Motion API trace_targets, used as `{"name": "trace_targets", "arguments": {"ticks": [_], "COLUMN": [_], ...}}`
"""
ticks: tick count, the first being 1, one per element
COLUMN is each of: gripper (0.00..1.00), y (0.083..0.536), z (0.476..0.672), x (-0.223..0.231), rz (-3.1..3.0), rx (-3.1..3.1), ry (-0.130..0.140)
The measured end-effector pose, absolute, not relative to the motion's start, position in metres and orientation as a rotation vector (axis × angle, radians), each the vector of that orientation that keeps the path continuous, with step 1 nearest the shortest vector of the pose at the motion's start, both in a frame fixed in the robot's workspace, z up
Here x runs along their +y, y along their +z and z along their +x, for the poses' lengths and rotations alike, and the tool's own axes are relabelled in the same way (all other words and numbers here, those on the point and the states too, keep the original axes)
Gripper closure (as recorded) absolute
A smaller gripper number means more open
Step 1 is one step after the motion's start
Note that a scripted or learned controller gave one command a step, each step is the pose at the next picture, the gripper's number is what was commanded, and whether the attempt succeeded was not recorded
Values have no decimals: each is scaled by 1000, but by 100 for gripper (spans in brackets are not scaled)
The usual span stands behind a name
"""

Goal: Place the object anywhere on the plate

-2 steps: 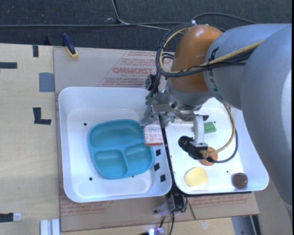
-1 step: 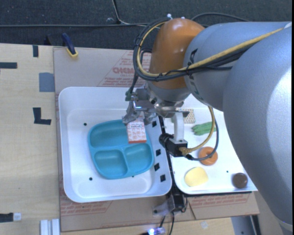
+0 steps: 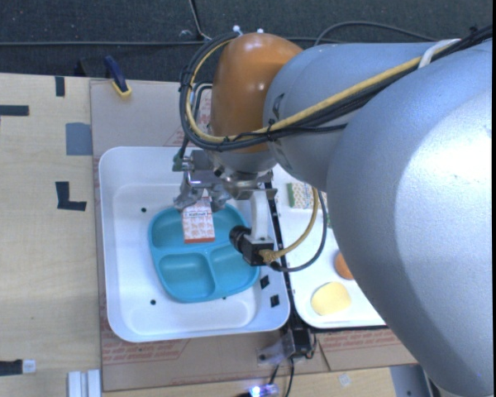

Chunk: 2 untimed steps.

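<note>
A blue plate with compartments [image 3: 190, 267] lies in the left white bin [image 3: 124, 246]. My gripper [image 3: 200, 202] hangs over the plate's upper part. A small white and orange box [image 3: 199, 223] sits right under the fingertips, above or on the plate's top compartment. The fingers look closed around the box's upper end, but whether the box rests on the plate I cannot tell.
The right bin [image 3: 347, 317] holds a yellow round object [image 3: 331, 298], an orange item [image 3: 343, 264] and a green-patterned packet [image 3: 300, 194], partly hidden by the arm. A blue and yellow clamp [image 3: 116, 76] stands at the bench's back.
</note>
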<state>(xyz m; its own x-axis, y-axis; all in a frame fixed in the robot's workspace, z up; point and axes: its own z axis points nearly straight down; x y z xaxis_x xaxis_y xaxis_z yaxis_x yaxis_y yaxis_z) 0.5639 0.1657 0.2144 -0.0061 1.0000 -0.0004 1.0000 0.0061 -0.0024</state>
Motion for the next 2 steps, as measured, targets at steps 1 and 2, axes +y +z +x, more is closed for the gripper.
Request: {"name": "trace_targets", "arguments": {"ticks": [1, 2], "gripper": [100, 0], "y": [214, 214], "z": [564, 563], "x": [180, 179], "rz": [-2217, -2218], "rx": [-2224, -2223], "ry": [4, 5]}}
